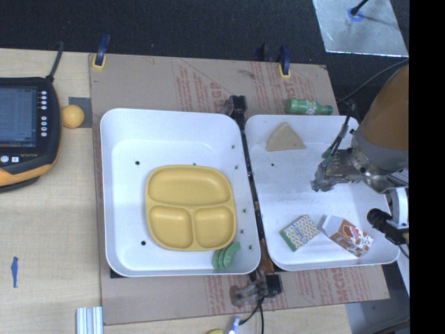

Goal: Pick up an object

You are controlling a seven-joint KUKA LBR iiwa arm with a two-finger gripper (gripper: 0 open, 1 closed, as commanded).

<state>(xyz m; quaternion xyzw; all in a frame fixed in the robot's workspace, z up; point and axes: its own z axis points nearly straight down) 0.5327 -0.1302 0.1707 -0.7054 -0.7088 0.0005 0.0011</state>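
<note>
tool [325, 179] — tan wedge [284, 138] nearby, apart

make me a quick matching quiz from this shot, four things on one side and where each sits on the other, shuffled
Things:
1. yellow divided plate
2. tan triangular piece
3. green bottle
4. gripper

Places:
A. on the cardboard beyond the right bin's far rim
B. over the middle of the right bin
C. in the left bin
D. in the right bin's far part, near its rim

Pairs: 1-C, 2-D, 3-A, 4-B
</note>
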